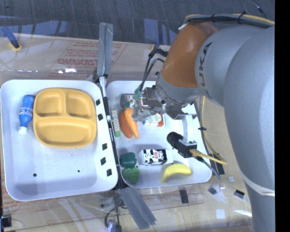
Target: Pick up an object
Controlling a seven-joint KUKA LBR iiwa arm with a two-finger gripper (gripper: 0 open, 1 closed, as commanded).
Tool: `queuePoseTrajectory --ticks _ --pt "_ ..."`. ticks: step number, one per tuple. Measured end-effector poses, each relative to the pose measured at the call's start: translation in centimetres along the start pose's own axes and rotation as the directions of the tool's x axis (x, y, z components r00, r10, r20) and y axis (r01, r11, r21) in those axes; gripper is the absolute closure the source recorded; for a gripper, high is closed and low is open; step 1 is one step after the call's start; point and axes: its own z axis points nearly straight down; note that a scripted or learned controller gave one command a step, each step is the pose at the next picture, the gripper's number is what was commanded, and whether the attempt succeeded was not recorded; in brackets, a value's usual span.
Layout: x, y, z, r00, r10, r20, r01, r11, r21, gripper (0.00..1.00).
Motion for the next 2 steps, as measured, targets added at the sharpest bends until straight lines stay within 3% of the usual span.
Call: queuePoseTrajectory --ticks 1,2 --pt "0.2 -6.5 5.2 1.000 0.012 0.000 -0.012 1.000 0.004 1.00" --pt "-6.5 -6.0 12.2 0.965 0.261 -0.004 -0.261 0.965 -0.004 1.00"
